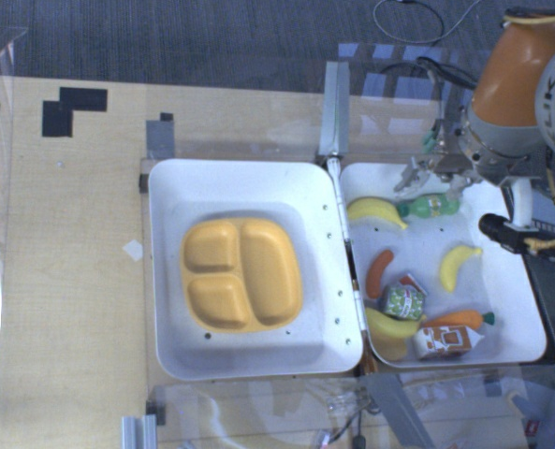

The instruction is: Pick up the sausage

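- Left bin [165,251]: holds a yellow tray [242,274]; no sausage there.
- Right bin [530,344]: sausage [379,272] lies untouched at its left side, near the can [403,301].
- Gripper [425,171]: above the bottle [431,206], well apart from the sausage; grip state cannot be told. Pick not yet begun.

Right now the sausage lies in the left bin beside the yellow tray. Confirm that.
Not quite. The camera view shows the sausage in the right bin, among the toy food near its left wall. The yellow tray sits by itself in the left bin.
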Robot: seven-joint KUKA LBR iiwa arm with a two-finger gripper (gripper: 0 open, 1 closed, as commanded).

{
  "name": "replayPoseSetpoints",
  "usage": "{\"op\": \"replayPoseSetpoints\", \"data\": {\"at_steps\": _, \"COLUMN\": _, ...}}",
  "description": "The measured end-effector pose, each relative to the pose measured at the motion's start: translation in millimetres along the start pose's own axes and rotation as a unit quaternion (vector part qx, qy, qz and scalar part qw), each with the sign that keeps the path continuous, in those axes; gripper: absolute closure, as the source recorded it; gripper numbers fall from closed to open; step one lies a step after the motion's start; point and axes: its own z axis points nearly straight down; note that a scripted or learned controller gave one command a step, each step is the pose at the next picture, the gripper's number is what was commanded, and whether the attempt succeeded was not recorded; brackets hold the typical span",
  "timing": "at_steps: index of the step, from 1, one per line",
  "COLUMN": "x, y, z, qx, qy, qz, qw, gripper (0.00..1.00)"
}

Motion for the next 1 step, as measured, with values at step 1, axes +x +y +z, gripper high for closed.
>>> {"op": "replayPoseSetpoints", "data": {"at_steps": 1, "x": 8.8, "y": -41.0, "z": 124.9, "qx": -0.001, "qy": 0.0, "qz": -0.087, "qw": 0.9962, "gripper": 0.0}}
